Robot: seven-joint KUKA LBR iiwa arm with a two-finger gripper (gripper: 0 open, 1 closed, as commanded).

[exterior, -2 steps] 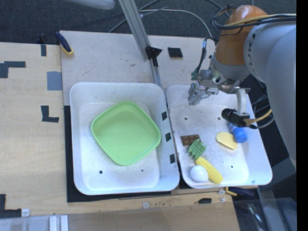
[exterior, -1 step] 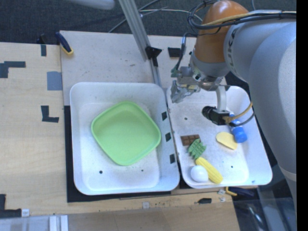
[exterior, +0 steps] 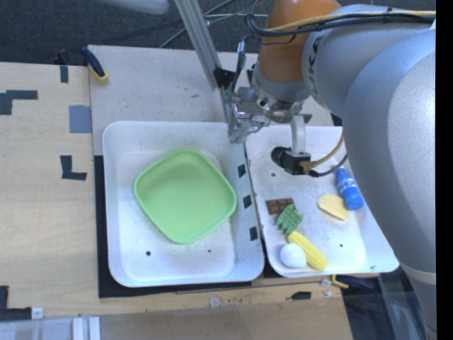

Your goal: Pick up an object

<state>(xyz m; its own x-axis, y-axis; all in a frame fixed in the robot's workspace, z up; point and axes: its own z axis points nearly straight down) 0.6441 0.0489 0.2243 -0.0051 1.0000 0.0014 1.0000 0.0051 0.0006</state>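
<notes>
Where the two white bins meet, the gripper (exterior: 244, 122) is seen hanging above the far end of the shared rim, below the arm's orange band (exterior: 294, 27); whether its fingers are apart or together cannot be told, and nothing is seen between them. The left bin (exterior: 117, 190) is occupied by a green plate (exterior: 185, 195), lying flat near its middle, on the near-left side of the gripper. The remaining objects are found in the right bin (exterior: 375, 250), all on the near-right side of the gripper. A brown chocolate bar (exterior: 278, 205) is noted nearest the shared rim, with a green ridged piece (exterior: 289, 219) touching its near edge. Just nearer the camera than that piece, a yellow corn cob (exterior: 308, 251) is laid at a slant, with a white egg (exterior: 291, 255) touching its left side. A yellow wedge-shaped item (exterior: 332, 206) is seen to the right of the chocolate bar, and a blue bottle (exterior: 348, 188) lies just beside it, against the arm's grey body. A black cylindrical fitting (exterior: 290, 161) with a cable is observed below the wrist, over the far part of the right bin.
</notes>
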